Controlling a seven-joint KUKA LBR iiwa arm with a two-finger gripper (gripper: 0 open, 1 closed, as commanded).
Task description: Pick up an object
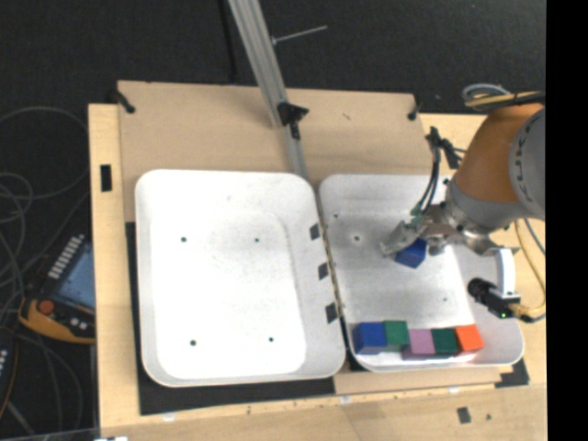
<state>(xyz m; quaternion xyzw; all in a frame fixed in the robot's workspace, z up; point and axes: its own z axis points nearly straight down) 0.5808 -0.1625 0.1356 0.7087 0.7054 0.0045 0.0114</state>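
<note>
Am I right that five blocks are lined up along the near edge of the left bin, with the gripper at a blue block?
Not quite: the row of blocks lies along the near edge of the right bin, not the left. The gripper is indeed at a blue block, as the camera view shows.

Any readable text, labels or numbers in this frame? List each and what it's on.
No text can be read in this frame.
Teach pendant at the left edge: its screen and key rows are too small and blurred to read.
Coloured blocks in the right bin: plain faces, no markings visible.
Blue block by the pincer: no markings visible.
</note>
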